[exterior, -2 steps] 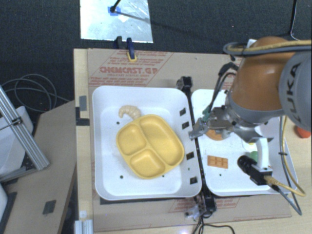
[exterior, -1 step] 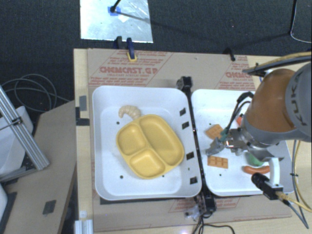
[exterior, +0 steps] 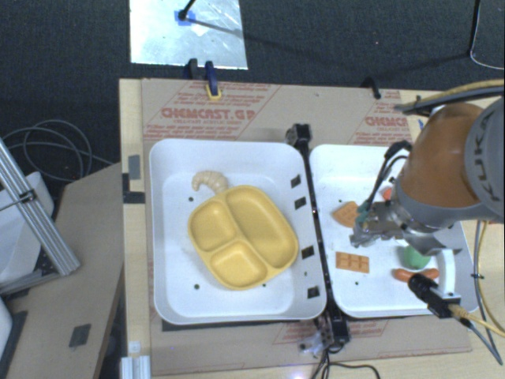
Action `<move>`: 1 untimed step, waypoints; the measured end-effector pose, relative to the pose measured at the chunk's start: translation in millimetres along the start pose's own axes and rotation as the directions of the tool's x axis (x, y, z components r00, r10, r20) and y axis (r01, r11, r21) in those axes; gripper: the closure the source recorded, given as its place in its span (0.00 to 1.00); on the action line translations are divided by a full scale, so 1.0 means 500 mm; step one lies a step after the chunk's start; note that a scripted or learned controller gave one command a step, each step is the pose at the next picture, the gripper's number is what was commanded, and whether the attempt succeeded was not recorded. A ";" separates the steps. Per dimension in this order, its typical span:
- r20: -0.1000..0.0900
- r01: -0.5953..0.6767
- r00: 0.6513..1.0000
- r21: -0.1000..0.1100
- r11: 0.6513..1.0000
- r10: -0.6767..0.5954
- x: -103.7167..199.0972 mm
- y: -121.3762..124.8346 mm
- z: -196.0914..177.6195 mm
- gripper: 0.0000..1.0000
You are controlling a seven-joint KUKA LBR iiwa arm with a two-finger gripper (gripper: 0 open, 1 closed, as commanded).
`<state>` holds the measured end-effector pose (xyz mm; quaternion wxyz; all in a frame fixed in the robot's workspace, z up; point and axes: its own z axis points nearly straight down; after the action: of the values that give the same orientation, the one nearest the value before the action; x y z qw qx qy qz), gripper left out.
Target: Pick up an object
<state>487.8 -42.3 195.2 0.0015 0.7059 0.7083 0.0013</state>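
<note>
Camera view, pincer (exterior: pixel 364 235) tips indistinct, green object (exterior: pixel 413 254) half hidden

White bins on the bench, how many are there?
2. The left bin holds a yellow divided plate; the right bin lies beside it under the arm. None seem hidden.

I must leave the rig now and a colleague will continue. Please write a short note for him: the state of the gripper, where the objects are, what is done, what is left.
Gripper: low over the right bin; no object is visible between its fingers.
Right bin: orange wedge and brown waffle piece beside the gripper; green object and orange carrot-like piece under the arm.
Left bin: yellow divided plate, pale shrimp-like piece.
Done: the approach.
Left: grasp one object and lift it.
</note>
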 end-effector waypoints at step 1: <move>0.000 -0.001 1.000 0.000 1.000 0.001 0.000 0.000 0.001 0.00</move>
<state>487.7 -42.3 194.7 0.0013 0.7062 0.7080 0.0012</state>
